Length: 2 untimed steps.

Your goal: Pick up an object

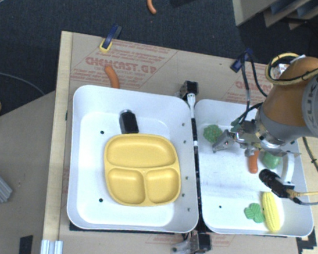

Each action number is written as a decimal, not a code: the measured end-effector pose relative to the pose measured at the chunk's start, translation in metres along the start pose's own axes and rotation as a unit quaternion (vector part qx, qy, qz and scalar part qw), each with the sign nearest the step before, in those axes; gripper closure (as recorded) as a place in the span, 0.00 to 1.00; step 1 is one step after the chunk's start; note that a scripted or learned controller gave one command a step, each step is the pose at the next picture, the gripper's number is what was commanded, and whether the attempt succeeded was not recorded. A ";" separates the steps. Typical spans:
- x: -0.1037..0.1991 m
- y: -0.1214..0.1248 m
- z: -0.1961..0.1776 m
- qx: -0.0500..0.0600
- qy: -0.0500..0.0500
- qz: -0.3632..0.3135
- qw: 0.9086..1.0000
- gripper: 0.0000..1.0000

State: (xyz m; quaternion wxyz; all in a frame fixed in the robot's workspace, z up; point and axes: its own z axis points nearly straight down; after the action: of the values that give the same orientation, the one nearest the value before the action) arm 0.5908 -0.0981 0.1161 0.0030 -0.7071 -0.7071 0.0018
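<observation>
A small orange carrot [112,76] lies on the surface [156,64] beyond the left bin [80,142]. In that bin a yellow divided plate [141,168] sits near the middle, with a black object [128,121] touching its far left edge. The right bin [223,214] holds a green leafy piece [211,132] at its far left. Just right of it the gripper [227,142] hangs low over the bin; whether its fingers are open or closed I cannot tell. An orange piece [252,163] lies just under the wrist. A green piece [254,212] and a yellow corn cob [272,211] rest together in the near right corner.
</observation>
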 end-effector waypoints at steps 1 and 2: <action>0.001 -0.001 0.034 0.000 0.000 0.000 1.000 0.00; 0.000 0.001 0.021 -0.003 -0.001 0.001 1.000 1.00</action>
State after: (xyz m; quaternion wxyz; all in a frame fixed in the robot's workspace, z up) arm 0.5914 -0.0977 0.0954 0.0002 -0.7077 -0.7065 -0.0001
